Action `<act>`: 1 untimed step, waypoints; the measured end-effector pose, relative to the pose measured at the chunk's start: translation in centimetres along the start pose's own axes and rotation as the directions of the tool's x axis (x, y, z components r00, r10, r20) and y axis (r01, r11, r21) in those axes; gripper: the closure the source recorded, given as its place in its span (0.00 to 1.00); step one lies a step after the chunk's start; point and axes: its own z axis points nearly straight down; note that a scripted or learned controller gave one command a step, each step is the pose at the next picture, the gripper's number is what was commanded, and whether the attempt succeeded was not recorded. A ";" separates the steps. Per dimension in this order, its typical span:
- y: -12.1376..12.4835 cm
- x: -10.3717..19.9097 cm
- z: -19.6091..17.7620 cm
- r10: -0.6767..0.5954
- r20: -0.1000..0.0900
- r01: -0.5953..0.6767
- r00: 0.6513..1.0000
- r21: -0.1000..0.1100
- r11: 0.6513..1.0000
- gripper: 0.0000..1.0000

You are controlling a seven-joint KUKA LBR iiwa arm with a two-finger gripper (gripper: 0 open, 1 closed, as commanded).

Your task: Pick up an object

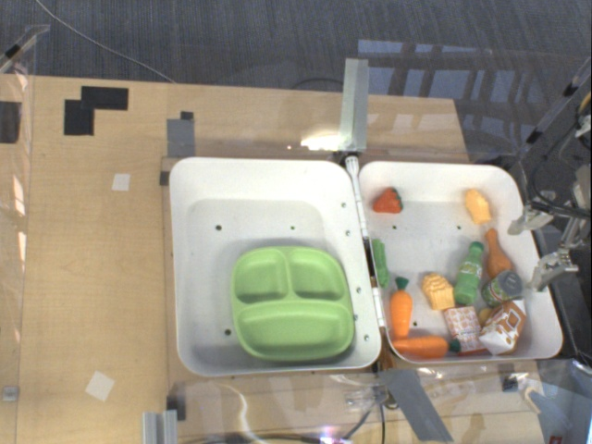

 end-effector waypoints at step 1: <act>-1.2 -7.9 9.3 -0.120 -0.007 0.120 0.993 -0.005 0.993 0.00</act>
